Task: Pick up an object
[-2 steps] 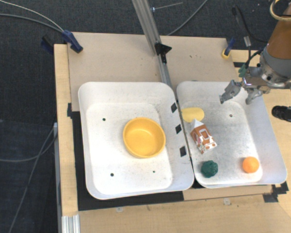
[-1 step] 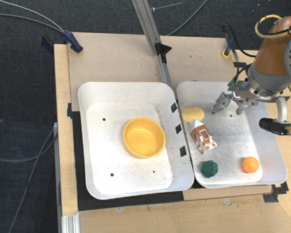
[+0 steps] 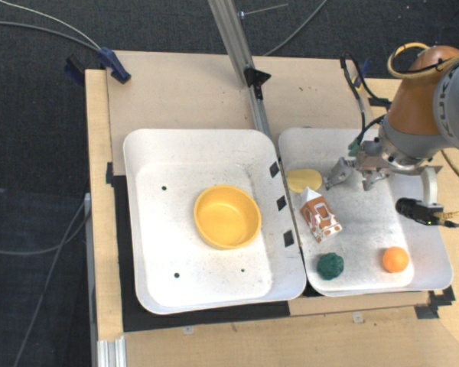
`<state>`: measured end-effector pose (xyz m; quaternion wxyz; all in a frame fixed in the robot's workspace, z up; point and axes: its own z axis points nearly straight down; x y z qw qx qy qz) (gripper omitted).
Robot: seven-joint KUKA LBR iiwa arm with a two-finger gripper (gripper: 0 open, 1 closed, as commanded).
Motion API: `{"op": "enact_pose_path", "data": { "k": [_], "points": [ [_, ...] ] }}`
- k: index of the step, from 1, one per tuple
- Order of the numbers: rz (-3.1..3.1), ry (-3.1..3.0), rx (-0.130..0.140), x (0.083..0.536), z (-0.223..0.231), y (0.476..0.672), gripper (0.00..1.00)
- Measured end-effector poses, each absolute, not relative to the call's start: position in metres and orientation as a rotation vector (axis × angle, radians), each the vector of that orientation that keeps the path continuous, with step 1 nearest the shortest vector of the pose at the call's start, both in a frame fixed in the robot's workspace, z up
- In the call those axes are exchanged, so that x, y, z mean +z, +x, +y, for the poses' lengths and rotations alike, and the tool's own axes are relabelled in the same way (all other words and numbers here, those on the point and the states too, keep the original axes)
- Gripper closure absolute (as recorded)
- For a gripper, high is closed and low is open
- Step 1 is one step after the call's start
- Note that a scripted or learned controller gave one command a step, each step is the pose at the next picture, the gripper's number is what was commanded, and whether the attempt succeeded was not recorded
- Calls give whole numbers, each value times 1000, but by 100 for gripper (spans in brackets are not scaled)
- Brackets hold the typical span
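Spread end effector (image 3: 353,176) holding nothing, round yellow bowl (image 3: 227,216), smooth orange ball (image 3: 395,259)

- Lit evenly and brightly from overhead; no single lamp direction evident.
- Mild glare off both white bins (image 3: 214,147), washing out texture near their far rims.
- Soft, short shadow under the yellow bowl (image 3: 227,216); faint ones beside small items in the right bin.
- Dark floor underexposed, nearly featureless.
- Slightly soft overall; cables grainy. No obvious edge distortion.
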<state>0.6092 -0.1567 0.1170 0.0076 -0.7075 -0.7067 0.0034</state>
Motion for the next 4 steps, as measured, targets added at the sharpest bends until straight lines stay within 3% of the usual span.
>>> {"op": "enact_pose_path", "data": {
  "k": [1, 2, 3, 4],
  "points": [
    [-2215, -2217, 0, 133, -157, 612, 100],
    [-2228, -2227, -11, 187, -153, 605, 100],
    [-2229, -2227, -12, 252, -156, 615, 100],
    [-2228, -2224, -8, 276, -155, 616, 100]
  ]
}}
